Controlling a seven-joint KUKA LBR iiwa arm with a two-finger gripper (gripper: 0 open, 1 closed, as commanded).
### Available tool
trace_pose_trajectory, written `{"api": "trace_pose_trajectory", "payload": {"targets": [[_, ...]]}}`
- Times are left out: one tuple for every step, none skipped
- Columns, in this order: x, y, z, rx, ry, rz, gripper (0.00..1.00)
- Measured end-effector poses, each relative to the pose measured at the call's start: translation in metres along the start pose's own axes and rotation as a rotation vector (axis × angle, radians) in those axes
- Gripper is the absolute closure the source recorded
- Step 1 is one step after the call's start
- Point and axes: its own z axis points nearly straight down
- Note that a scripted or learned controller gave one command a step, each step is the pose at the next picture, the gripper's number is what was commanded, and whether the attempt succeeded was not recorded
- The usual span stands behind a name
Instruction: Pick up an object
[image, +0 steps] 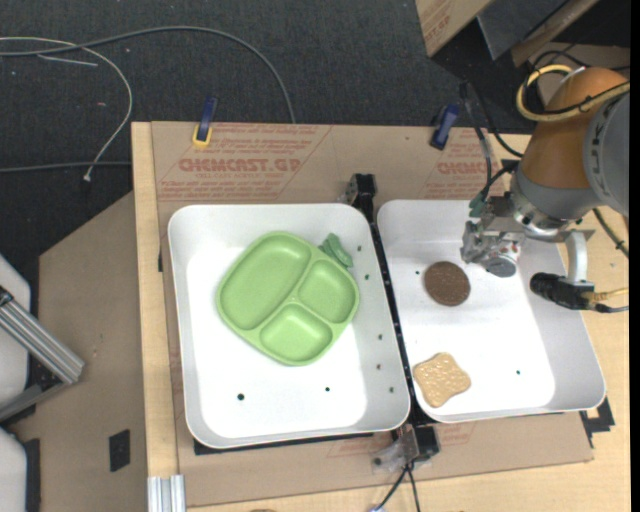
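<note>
A round brown disc (447, 283) lies in the right bin (530, 395), near its upper left. A tan cracker-like piece (441, 379) rests by that bin's front left edge. My gripper (488, 250) hangs over the right bin's back part, just right of and above the brown disc, apart from it. Nothing shows between its fingers. A green divided plate (288, 297) fills the middle of the left bin (200, 400), with a small dark green item (337, 250) at the plate's upper right rim.
Both bins sit on a cardboard sheet (240, 160) held by blue clamps (207, 118) at the back. A black bracket (360, 188) stands between the bins at the back. The right bin has bare floor at its lower right.
</note>
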Motion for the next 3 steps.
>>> {"api": "trace_pose_trajectory", "payload": {"targets": [[-0.009,0.000,-0.060,-0.003,-0.001,0.001,1.00],[-0.009,0.001,-0.074,0.000,0.000,0.000,1.00],[0.044,-0.008,-0.085,0.005,0.003,-0.004,1.00]]}}
